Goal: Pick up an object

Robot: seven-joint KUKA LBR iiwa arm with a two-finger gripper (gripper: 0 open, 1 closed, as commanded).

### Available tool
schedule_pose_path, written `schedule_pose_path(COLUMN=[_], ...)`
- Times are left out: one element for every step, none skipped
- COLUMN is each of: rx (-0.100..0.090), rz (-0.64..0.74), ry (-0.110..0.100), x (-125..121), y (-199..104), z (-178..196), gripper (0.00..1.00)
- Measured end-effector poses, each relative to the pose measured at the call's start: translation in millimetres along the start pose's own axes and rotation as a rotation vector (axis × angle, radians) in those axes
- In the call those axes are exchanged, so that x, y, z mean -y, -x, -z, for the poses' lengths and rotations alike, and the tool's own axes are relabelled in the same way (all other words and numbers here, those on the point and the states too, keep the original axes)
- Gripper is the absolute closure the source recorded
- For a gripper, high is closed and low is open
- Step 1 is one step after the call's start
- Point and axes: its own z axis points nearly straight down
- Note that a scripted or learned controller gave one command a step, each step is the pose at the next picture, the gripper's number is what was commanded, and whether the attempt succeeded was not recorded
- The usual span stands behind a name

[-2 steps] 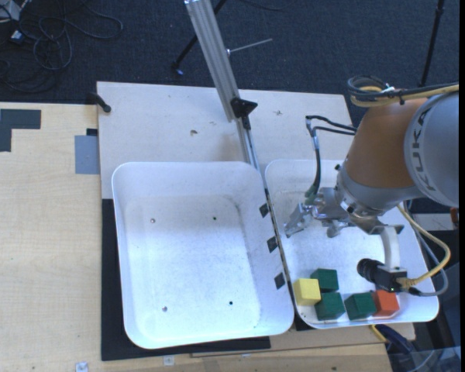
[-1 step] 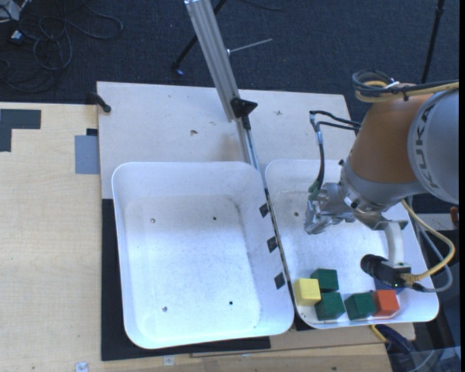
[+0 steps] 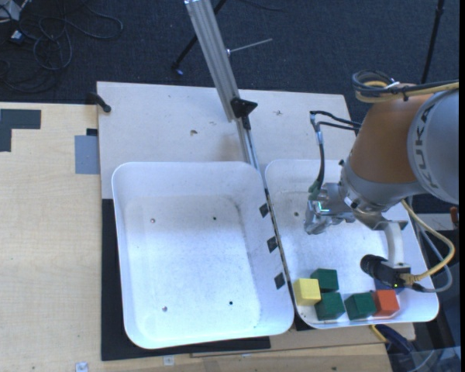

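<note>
A: Start from the left. What lay there?

B: Pale wooden bench top (image 3: 39, 231), a few grey patches stuck on it. Next came the left bin (image 3: 139, 178), white and shallow, sitting on a dark mat.

A: And between the bins?

B: A slanted metal rail (image 3: 215, 56) ran from the top of the view down to the seam where the two bins met. Small black clips sat along that seam.

A: The right bin?

B: The right bin (image 3: 291, 178) held all the blocks, bunched in its near corner. Left to right: a yellow block (image 3: 308, 290), then two green blocks, one (image 3: 325, 278) above the other (image 3: 330, 305), both touching or nearly touching the yellow. Then a third green block (image 3: 360, 306) with an orange block (image 3: 387, 301) right beside it, against the bin's rim.

A: Where was the gripper?

B: The gripper (image 3: 319, 211) hung over the middle of the right bin, well apart from the blocks, under the grey arm (image 3: 399, 149) with its orange band. Nothing showed between its fingers. Whether they were apart or together, I could not tell.
</note>
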Motion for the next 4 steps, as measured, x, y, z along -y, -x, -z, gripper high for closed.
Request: schedule_pose_path(rx=[0.002,0.001,0.0,0.002], rz=[0.008,0.011,0.01,0.014], ry=[-0.001,0.006,0.005,0.011], x=[-9,-25,41,12], y=[48,48,43,53], z=[-34,-108,-106,68], gripper=[0.0,0.0,0.0,0.0])
